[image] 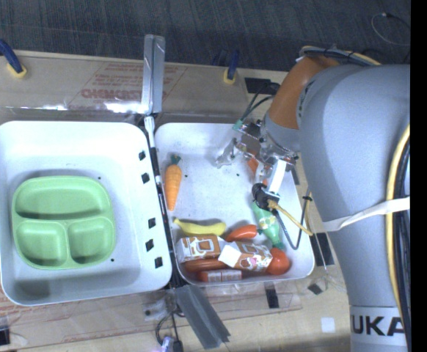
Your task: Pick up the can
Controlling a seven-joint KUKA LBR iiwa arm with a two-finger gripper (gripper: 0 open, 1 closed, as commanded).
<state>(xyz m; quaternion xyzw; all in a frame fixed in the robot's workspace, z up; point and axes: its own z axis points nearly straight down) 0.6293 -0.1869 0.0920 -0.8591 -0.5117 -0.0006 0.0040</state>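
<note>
Approach step, with nothing picked up yet. Gripper (252, 151) low over the far right part of the right bin (206, 141), beside the right wall; open or closed, cannot tell from this angle. Nothing visibly held. Can (199, 248) judged to be the brown-labelled item lying on its side at the near edge of the same bin, well apart from the gripper, though hard to be sure. Wedged in a pile there: banana (199, 226) just beyond it, a white and red carton (244, 256) touching on the right, red items tucked underneath. Carrot (172, 185) along the left wall, green bottle (266, 222) by the right wall. Green divided plate (63, 222) alone in the left bin (8, 145). Next move probably: travel nearward and leftward, then a careful descent onto the can, avoiding the crowding neighbours.
</note>
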